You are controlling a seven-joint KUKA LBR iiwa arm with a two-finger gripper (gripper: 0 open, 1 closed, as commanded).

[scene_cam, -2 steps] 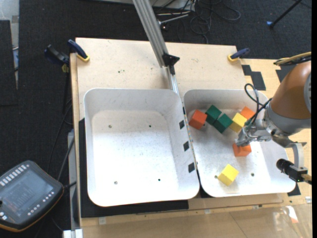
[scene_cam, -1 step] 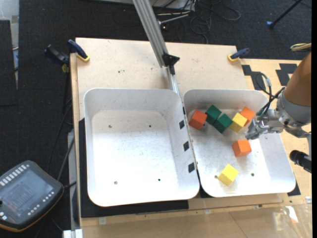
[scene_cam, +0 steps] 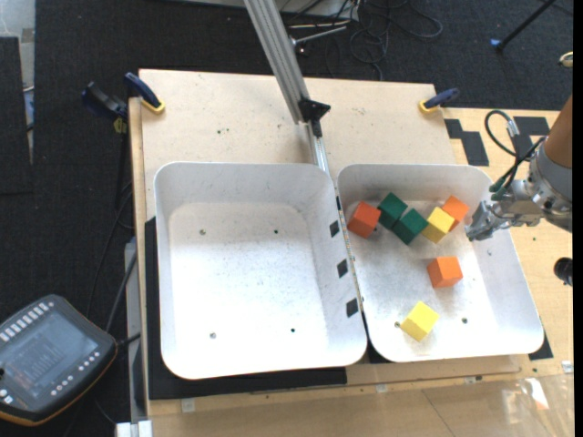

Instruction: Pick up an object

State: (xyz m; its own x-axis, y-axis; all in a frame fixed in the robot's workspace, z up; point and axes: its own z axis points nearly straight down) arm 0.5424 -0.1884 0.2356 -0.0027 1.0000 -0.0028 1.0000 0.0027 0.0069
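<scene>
The right bin (scene_cam: 510,271) holds several small cubes. An orange cube (scene_cam: 364,218) lies at the left, two green cubes (scene_cam: 393,209) (scene_cam: 411,226) touch each other beside it, then a yellow cube (scene_cam: 439,225) with an orange cube (scene_cam: 455,210) behind it. Another orange cube (scene_cam: 444,270) sits mid-bin and a yellow cube (scene_cam: 420,320) lies near the front. My gripper (scene_cam: 480,227) hangs over the bin's right side, just right of the yellow and orange pair. Nothing shows between its fingers.
The left bin (scene_cam: 173,244) stands beside the right one. A slanted metal pole (scene_cam: 278,48) rises from the bench behind the bins. Clamps (scene_cam: 146,94) (scene_cam: 437,100) grip the board's back corners. A pendant (scene_cam: 46,358) lies at the lower left.
</scene>
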